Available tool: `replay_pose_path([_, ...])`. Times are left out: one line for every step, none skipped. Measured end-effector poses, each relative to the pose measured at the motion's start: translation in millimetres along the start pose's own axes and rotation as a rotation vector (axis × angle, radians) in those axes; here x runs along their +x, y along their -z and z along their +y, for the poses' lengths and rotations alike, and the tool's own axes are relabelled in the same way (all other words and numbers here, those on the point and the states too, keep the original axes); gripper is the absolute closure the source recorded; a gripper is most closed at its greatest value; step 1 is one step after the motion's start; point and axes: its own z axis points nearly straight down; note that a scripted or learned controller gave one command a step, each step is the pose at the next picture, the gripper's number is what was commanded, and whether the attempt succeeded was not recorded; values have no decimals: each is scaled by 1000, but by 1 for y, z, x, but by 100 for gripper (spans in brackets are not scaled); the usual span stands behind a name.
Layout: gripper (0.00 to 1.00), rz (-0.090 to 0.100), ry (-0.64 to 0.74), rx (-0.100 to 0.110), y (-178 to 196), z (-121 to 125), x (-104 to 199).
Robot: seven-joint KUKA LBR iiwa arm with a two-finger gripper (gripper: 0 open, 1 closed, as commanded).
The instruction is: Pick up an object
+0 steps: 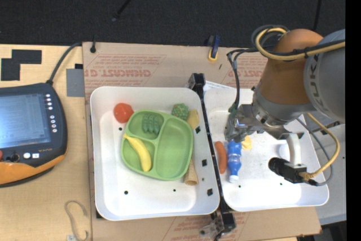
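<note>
In the right bin point(282, 200), a blue bottle point(233, 160) with a white cap lies near the left wall. An orange carrot-like piece point(220, 156) lies against its left side. A small yellow piece point(247, 144) sits just right of the bottle's top. My gripper point(237, 128) hangs low over the bottle's upper end, right at it; I cannot make out whether it touches. The grey and orange arm covers the bin's upper right part.
The left bin point(107, 200) holds a green divided plate point(169, 149) with a banana point(138, 152) and a green toy point(150, 123). Around it lie a red tomato point(123, 112), broccoli point(180, 110) and a cone point(192, 175). A control tablet point(25, 127) rests far left.
</note>
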Motion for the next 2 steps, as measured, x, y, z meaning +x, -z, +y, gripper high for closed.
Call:
replay_pose_path([100,1,1,-2,12,-6,55])
replay_pose_path([100,-2,-3,-1,9,11,64])
